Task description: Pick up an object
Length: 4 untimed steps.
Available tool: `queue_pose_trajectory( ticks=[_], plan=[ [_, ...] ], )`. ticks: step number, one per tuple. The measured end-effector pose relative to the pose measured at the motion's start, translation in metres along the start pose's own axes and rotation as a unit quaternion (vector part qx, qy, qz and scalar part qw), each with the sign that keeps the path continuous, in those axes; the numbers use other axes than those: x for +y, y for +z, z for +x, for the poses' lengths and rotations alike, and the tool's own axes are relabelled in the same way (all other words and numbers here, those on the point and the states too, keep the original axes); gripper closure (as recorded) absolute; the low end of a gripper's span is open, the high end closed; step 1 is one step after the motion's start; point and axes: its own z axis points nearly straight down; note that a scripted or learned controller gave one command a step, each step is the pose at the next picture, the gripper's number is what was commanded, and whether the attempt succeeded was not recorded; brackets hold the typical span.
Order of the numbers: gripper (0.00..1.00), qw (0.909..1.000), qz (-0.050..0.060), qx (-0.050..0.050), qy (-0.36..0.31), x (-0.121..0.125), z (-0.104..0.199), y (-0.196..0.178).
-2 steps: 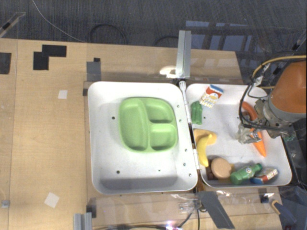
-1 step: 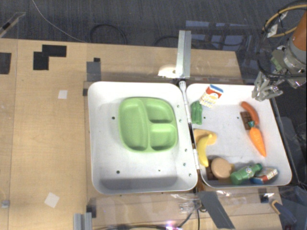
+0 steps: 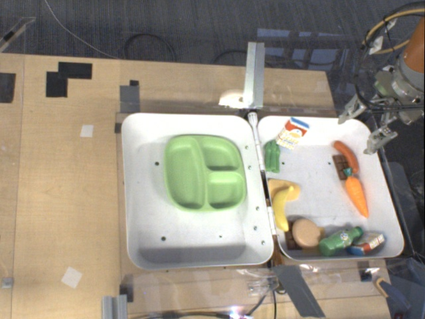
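The right bin (image 3: pixel 312 178) holds several items. An orange carrot (image 3: pixel 356 195) lies near its right wall, with a red-brown sausage (image 3: pixel 346 154) just above it. A yellow banana (image 3: pixel 282 202), a green block (image 3: pixel 271 156) and a small white carton (image 3: pixel 291 133) sit along the left side. At the front lie a tan round piece (image 3: pixel 306 233) and a green bottle (image 3: pixel 340 240). My gripper (image 3: pixel 364 125) hovers over the bin's far right corner, above the sausage. Its fingers are spread open with nothing between them.
The left bin (image 3: pixel 143 231) holds a green divided plate (image 3: pixel 204 171). A metal post (image 3: pixel 255 72) stands behind the ridge between the bins. Cables hang near the arm (image 3: pixel 405 78) at the upper right. A small blue and red item (image 3: pixel 368 244) lies in the right bin's front corner.
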Motion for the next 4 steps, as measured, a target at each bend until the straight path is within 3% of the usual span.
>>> queue_pose_trajectory(
  ticks=[1, 2, 3, 4],
  plan=[
    [0.00, 0.9998, -0.006, 0.005, -0.017, 0.007, 0.010, 0.127],
    [0.00, 0.9998, 0.001, 0.000, 0.018, 0.035, 0.067, 0.146],
    [0.00, 0.9989, 0.002, -0.001, -0.048, 0.064, 0.057, 0.145],
    [0.00, 0.9921, 0.001, -0.003, -0.126, 0.152, 0.053, 0.143]
  ],
)
